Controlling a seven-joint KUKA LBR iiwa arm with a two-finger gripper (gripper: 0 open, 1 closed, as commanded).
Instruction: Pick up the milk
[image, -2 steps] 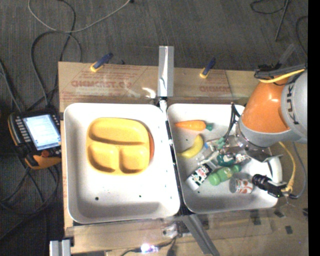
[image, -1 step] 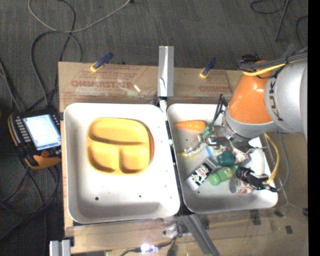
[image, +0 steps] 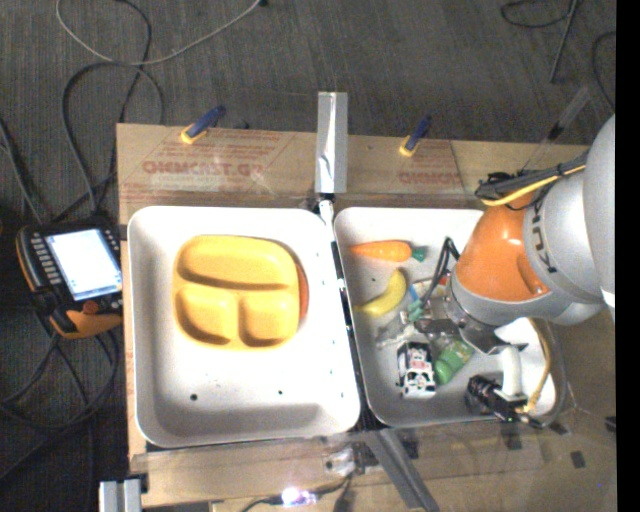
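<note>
Your milk (image: 417, 368) lies on the floor of the right bin (image: 375, 400), toward its near wall, and the gripper (image: 432, 318) hangs just above and slightly right of it in the view, close but not closed on it. Whether the jaws are wide or narrow you cannot tell from here; the wrist hides them. The milk reads as a small white carton with dark printing and a spot of red, lying flat. A green item (image: 452, 358) sits just beside the milk on its right, touching or nearly so. Beyond the milk, toward the far wall of the same bin, you have a yellow banana (image: 387, 294), and past that an orange carrot (image: 381, 250). The arm (image: 560, 240) comes in from the right over the bin's right half, its orange band (image: 505, 262) above the wrist and the grey body bent down toward the milk. In the left bin (image: 150, 400), well apart from the milk, rests a yellow divided tray (image: 240, 290).
</note>
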